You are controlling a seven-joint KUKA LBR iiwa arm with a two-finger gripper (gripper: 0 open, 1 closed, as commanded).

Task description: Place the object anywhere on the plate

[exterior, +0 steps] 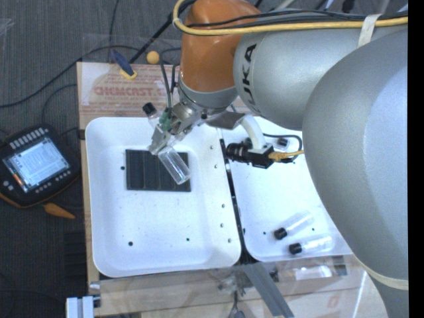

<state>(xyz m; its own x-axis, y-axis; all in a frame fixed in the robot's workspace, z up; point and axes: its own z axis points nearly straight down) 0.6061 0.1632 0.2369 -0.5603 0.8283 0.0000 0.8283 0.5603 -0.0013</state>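
A dark ribbed rectangular plate (pixel 146 172) lies flat in the left white bin (pixel 126 237), toward its far side. My gripper (pixel 160 144) hangs over the plate's upper right part, pointing down and left. A clear plastic vial (pixel 175 166) slants out from between the fingertips, and the gripper is shut on its upper end. The vial's lower end sits over the plate's right edge. I cannot tell whether it touches the plate.
In the right bin (pixel 271 197), two clear vials with black caps (pixel 293 224) (pixel 311 245) lie near the front. A black connector with a yellow cable (pixel 255 154) hangs over its far part. The arm's big grey body covers the right side. A teach pendant (pixel 34 164) lies left of the bench.
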